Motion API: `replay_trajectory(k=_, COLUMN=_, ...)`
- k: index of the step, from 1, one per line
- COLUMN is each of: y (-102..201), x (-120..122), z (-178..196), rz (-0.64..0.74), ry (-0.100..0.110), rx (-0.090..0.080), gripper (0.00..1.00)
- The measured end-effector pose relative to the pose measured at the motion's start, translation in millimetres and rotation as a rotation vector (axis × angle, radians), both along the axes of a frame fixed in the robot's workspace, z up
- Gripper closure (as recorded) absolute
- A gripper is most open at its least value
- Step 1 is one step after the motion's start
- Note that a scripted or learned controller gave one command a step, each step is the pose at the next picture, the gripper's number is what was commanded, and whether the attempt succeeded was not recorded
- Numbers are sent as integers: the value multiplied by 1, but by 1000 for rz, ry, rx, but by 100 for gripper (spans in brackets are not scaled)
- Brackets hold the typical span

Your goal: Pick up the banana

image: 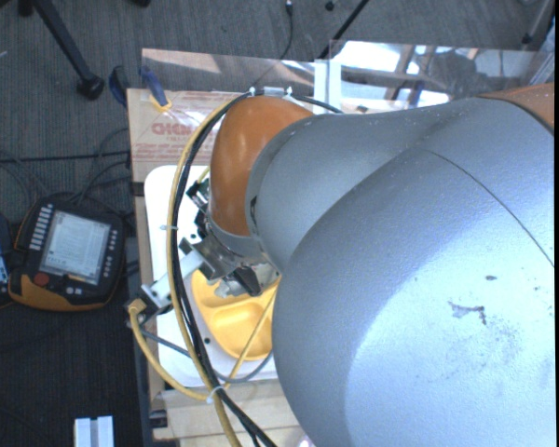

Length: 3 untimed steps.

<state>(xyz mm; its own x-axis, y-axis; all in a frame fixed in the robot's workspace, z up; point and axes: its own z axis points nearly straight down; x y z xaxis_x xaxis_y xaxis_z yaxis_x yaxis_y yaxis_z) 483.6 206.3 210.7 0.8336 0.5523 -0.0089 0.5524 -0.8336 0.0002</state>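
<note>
the grey arm (410, 268) eats most of my screen, swinging in from the right, with its orange band (242, 161) hanging right over the left white bin (158, 212). cables (182, 250) loop down along the wrist and drape across that bin. below the band sits the pincer (225, 273), low inside the bin and pointed down at a yellow shape that i take for the banana (231, 322). it lies on the bin floor toward the near end, partly hidden under the wrist, so i can't make out its full curve. i can't tell what state the pincer is in, the wrist body covers the tip.

on handling, my guess: banana's light, smooth-skinned and a bit slippery, rounded so it'll want to roll or squirt sideways if pinched off-centre. if it's real fruit it bruises, if it's a toy it's stiffer. i'd grab across the thick middle, square to its length, not the tapered ends. over on the floor at left there's a teach pendant (70, 254).
</note>
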Motion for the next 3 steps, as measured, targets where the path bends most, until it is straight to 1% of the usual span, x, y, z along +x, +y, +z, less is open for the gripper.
replay_trajectory(k=1, y=-44, x=1, z=-41, rz=380, ry=3, rx=3, gripper=100)
replay_trajectory(k=2, y=-9, x=13, z=-97, rz=54, ry=-14, rx=4, gripper=100)
replay_trajectory(k=3, y=-45, x=61, z=6, rz=-208, ry=-2, rx=0, gripper=100)
